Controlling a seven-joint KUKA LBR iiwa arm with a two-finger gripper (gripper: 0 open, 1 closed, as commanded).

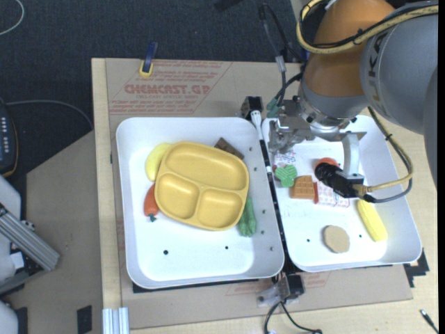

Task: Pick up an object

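Note:
My gripper [282,141] hangs over the far left corner of the right bin [400,245], close to the wall between the two bins. Just below it lie a pink-and-white patterned piece [284,161] and a green toy vegetable [285,175]. Beside those sits an orange waffle-like square [304,187]. A red piece [327,163] lies to the right of the gripper, partly hidden by the robot's hardware. Nothing shows in the gripper's grasp.
The right bin also holds a tan round cookie [336,239] and a yellow banana-like piece [372,220]. In the left bin [132,186], a yellow divided plate [201,185] has a yellow piece [156,158], a red-orange piece [150,202], a green piece [247,220] and a brown piece [227,147] around it.

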